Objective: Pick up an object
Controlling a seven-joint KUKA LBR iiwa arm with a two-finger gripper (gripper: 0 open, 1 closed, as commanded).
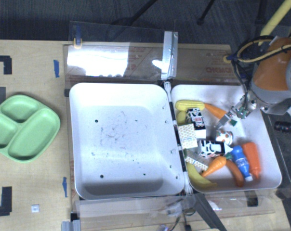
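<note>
I am hovering my gripper (226, 120), fingers parted and holding nothing, just above the carrot (215, 110) in the right bin (271, 177); picking remains undone.

Even bright overhead light, glare on the clear panel (112, 61), soft shadows inside the bins, slightly soft focus.

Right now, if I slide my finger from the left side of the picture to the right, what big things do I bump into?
Green divided plate → left white bin → right white bin full of toys → the arm's orange band.
</note>
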